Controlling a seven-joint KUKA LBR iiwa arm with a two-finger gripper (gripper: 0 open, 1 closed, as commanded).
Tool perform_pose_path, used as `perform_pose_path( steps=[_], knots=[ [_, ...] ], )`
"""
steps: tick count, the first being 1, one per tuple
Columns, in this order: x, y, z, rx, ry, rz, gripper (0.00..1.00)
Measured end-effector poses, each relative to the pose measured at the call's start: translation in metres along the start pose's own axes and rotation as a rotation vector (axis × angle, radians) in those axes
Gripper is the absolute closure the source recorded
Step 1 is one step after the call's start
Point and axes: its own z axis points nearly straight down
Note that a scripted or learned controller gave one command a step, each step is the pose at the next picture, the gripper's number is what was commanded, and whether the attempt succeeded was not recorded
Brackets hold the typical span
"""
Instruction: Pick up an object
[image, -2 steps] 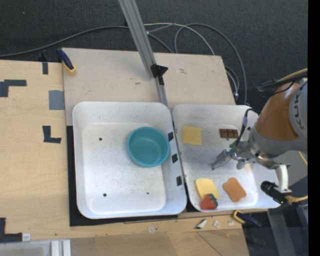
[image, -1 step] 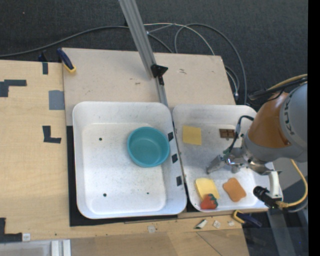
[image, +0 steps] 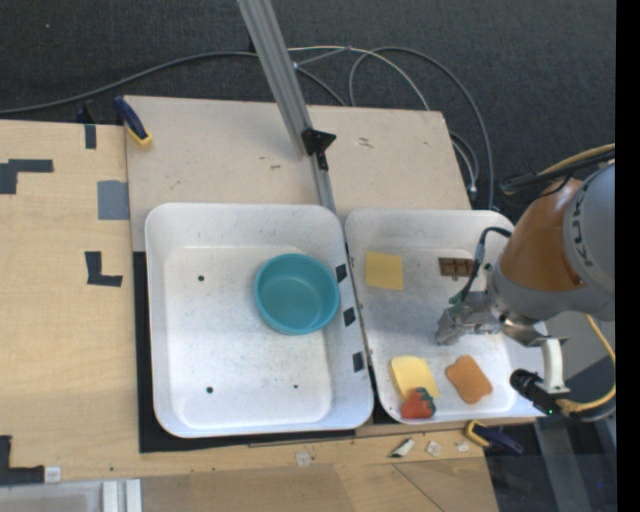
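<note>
My gripper hangs low over the right bin, near its right side, with the grey arm and orange band behind it. Nothing shows between its fingers. Just below it lies an orange-brown bread-shaped piece. A yellow wedge and a red strawberry-like piece sit at the bin's front. A yellow square lies at the back left, and a small brown chocolate piece at the back. The left bin holds a teal bowl.
A slanted metal pole crosses the bench above the bins. Cables loop behind the right bin. A blue and yellow clamp sits at the bench's back left corner. Small white scraps lie on the front edge below the right bin.
</note>
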Motion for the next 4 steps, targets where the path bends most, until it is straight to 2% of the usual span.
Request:
perform_pose_path(
  steps=[1, 3, 4],
  knots=[
    [-0.002, 0.007, -0.044, -0.002, -0.001, 0.001, 1.0],
    [-0.012, 0.006, -0.15, -0.005, -0.002, 0.0, 1.0],
    [0.031, 0.01, -0.142, 0.001, 0.001, -0.003, 1.0]
  ],
)
